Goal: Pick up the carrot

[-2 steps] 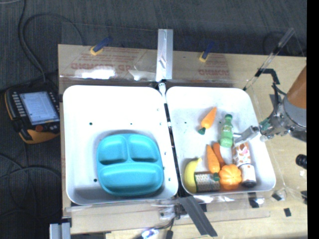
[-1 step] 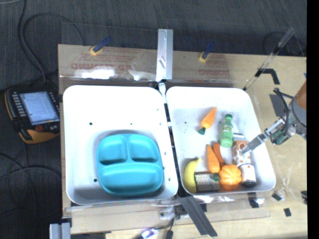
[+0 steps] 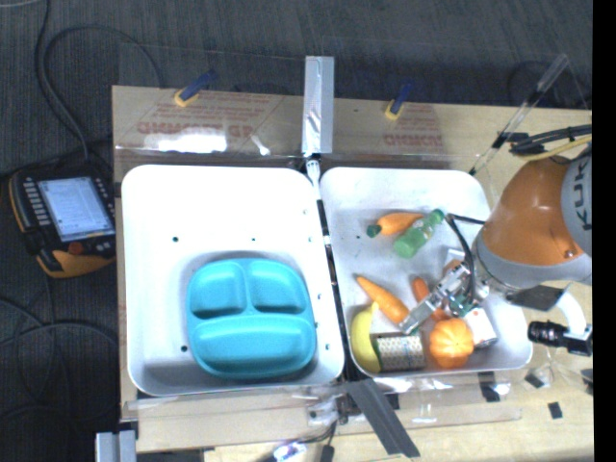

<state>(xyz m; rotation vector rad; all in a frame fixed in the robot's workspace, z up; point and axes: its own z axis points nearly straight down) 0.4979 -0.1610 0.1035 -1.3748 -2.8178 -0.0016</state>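
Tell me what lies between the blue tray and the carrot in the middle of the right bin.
In the camera view, between the blue tray and the carrot lie bare white floor of the left bin and the two bins' adjoining walls.

Wooden bench (image 3: 539, 133), 2 white bins (image 3: 154, 258) side by side, clear taped sheet (image 3: 221, 123) at back

The right bin (image 3: 481, 192) is crowded along its lower edge of the frame, where a carrot (image 3: 383, 298), lemon (image 3: 363, 340), grater (image 3: 398, 352) and orange (image 3: 450, 343) press close together (the hand (image 3: 445, 296) sits right above them), leaving bare floor only at its upper left.
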